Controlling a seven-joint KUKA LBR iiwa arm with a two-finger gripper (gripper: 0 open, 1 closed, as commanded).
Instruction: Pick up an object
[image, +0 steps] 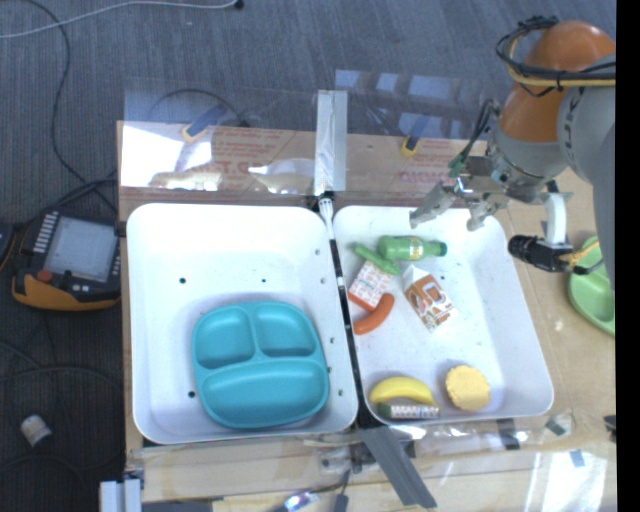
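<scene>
The right bin (520, 310) holds several objects. A green bottle (410, 247) lies on its side near the bin's far end, next to a green pod (371, 258). Below them are a red-and-white packet (369, 287), an orange sausage (373, 319) and an orange-and-white carton (427, 301). A banana (400, 390) and a round yellow item (467, 387) sit at the near edge. My gripper (450, 213) hovers over the bin's far rim, just above the bottle, open, with nothing between its fingers.
The left bin (160, 300) carries a blue divided plate (260, 362). A raised divider (338, 290) separates the two bins. Cardboard and plastic sheets (260, 160) lie behind them. A green object (595, 290) sits on the bench at the far right.
</scene>
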